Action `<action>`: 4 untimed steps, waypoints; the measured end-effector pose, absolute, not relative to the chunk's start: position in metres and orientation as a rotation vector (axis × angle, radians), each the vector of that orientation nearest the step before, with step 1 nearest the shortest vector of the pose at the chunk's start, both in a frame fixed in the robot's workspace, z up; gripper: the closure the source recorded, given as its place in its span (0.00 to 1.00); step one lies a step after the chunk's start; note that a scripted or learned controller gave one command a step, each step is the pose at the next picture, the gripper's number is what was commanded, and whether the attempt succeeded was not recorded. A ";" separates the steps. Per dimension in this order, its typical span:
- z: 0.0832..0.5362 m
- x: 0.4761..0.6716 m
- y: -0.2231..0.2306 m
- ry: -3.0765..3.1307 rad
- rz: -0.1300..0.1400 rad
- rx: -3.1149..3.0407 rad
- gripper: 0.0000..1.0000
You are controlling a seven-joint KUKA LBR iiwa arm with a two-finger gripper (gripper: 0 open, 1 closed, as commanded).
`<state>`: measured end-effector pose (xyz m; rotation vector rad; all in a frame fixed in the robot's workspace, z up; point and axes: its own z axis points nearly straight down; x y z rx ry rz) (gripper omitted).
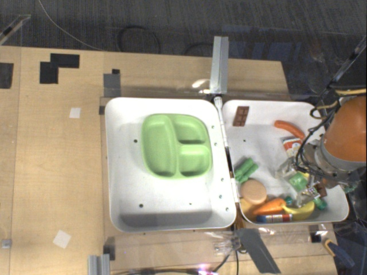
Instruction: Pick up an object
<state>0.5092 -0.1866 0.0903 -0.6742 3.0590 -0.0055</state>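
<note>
Green divided tray (175, 144) in left bin (123, 171); gripper (299, 179) over cluttered rt bin (258, 110).

A tray (175, 145) lies in the left bin (123, 211). The toys (254, 191) lie in the right bin (258, 110).

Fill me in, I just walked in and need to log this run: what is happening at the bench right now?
A grey arm with an orange band reaches in from the right over the right bin, low above a cluster of small toys near its front right corner. That bin holds a green block, a tan round piece, a carrot-like orange piece, a banana and a brown tile. The left bin holds a green divided plate. Nothing is visibly lifted.
</note>
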 end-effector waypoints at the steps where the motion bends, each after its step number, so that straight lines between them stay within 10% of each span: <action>1: 0.090 0.534 -0.162 3.056 -0.010 -0.664 0.00; 2: 0.089 0.555 -0.167 2.977 -0.007 -0.968 0.00; 3: 0.104 0.560 -0.166 2.967 -0.015 -0.960 1.00; 4: 0.103 0.559 -0.166 2.968 -0.013 -0.960 0.00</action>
